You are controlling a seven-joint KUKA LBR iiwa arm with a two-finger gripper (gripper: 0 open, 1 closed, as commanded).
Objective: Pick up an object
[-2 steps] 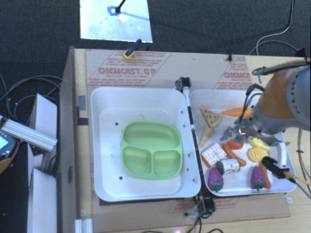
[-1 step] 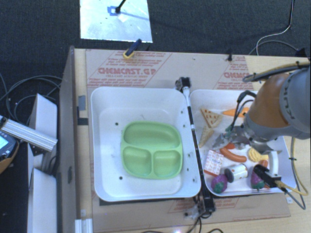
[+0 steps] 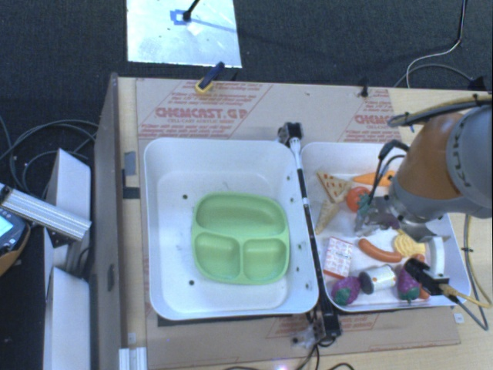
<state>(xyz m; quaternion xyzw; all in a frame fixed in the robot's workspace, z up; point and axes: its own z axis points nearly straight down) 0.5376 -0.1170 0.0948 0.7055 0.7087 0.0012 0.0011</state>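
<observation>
Your gripper (image 3: 368,220) hangs low in the right bin (image 3: 339,154) among toy foods, beside the sausage (image 3: 379,250) and tomato (image 3: 355,199), probably lining up a pick, though you cannot tell how its jaws stand.

Red "CHEMCAST GP" print on bench sheet (image 3: 202,114).
</observation>
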